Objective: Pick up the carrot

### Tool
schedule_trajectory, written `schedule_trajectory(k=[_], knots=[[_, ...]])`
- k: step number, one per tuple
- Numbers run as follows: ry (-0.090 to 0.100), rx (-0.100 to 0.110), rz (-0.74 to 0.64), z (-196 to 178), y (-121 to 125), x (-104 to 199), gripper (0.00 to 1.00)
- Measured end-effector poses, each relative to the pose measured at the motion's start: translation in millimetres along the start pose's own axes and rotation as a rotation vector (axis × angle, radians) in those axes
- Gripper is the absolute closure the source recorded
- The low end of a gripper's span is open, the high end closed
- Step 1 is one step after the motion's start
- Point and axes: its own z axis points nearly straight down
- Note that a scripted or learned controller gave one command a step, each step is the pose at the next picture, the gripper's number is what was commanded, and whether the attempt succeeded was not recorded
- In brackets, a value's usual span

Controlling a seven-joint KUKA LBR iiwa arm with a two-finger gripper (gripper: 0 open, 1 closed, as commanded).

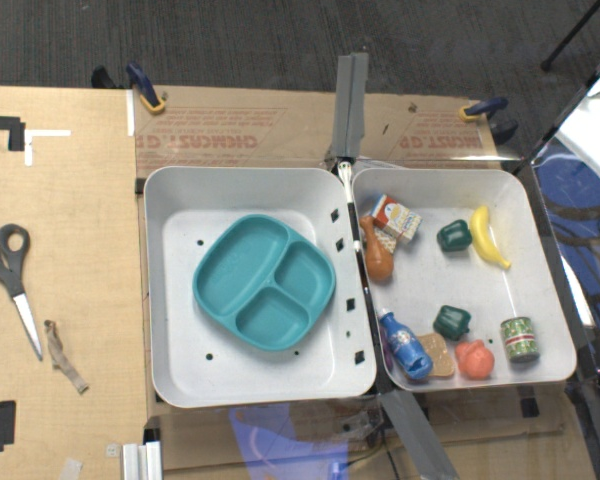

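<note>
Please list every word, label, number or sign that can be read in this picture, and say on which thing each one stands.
Red print on the cardboard sheet behind the left bin: upside down and mirrored, too blurred to quote.
Red print on the cardboard behind the right bin: likewise unreadable.
Small carton: printed picture, words too small.
Can: label too small.
Blue bottle: label too small.

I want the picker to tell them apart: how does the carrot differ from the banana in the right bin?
The carrot is orange-brown and stubby; the banana is yellow, slimmer and curved. The carrot lies against the right bin's left wall, touching a small carton; the banana lies apart near the right wall. Both are toy foods lying roughly lengthwise up the bin.
</note>
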Motion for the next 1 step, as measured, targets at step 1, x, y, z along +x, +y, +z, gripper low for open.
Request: schedule_trajectory(k=[1], knots=[[-0.005, 0.003, 0.003, -8.1, -1.7, -0.7, 1.00]])
